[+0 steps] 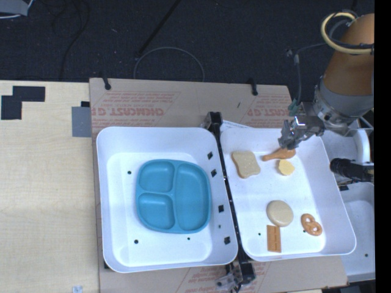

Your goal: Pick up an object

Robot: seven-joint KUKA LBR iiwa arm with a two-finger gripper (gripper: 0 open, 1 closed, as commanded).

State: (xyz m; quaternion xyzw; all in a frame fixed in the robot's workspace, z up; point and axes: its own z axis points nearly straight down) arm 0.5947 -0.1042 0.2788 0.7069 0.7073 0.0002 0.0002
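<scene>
My gripper (pixel 288 141) hangs over the far part of the right bin (pixel 333 194), coming in from the upper right. Directly under its tip lies a thin orange carrot-like piece (pixel 276 155), and the tip touches or nearly touches its right end. I cannot make out whether the piece is gripped. A tan slice of bread (pixel 246 163) lies to the left of it. Just below the gripper sits a small yellow chunk (pixel 286 167).
Nearer the front of the right bin are a round beige biscuit (pixel 280 213), a pretzel (pixel 311 224) and a brown-orange bar (pixel 274 238). The left bin (pixel 116 163) holds a blue divided plate (pixel 172 195). A black clip strip (pixel 220 188) runs between the bins.
</scene>
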